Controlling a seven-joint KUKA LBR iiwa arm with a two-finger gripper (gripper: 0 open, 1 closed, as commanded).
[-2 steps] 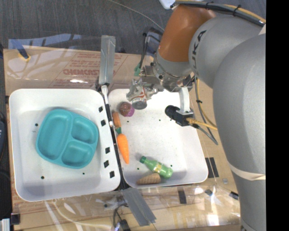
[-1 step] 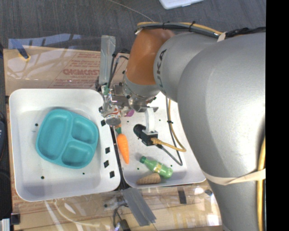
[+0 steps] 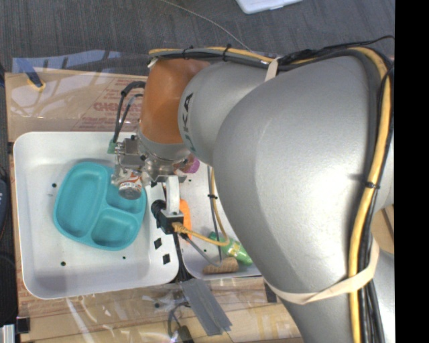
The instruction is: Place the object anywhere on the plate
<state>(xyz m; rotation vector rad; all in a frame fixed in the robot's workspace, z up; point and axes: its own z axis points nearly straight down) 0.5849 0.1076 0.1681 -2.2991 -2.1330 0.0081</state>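
cardboard, brown and printed with faint red lettering, covers the worktop (image 3: 60, 100) behind the two white bins, with strips of clear tape shining across it and a patch of blue at the far left corner. dark grey carpet runs along the top of the view, where a thin cable and a white sheet (image 3: 267, 5) lie. the left bin (image 3: 27, 201) holds a turquoise plate (image 3: 90, 208) with three compartments, lying flat near the bin's middle. the grey arm (image 3: 288, 174) fills the right side, its orange band (image 3: 164, 100) above the wrist. the end effector (image 3: 131, 181) hangs over the plate's right edge, and whether it is apart or together i cannot tell. the right bin (image 3: 201, 264) holds an orange object (image 3: 186, 218), a green object (image 3: 238, 253) and a tan piece (image 3: 221, 268) near its front rim. grey tape (image 3: 204, 305) lies on the worktop in front.
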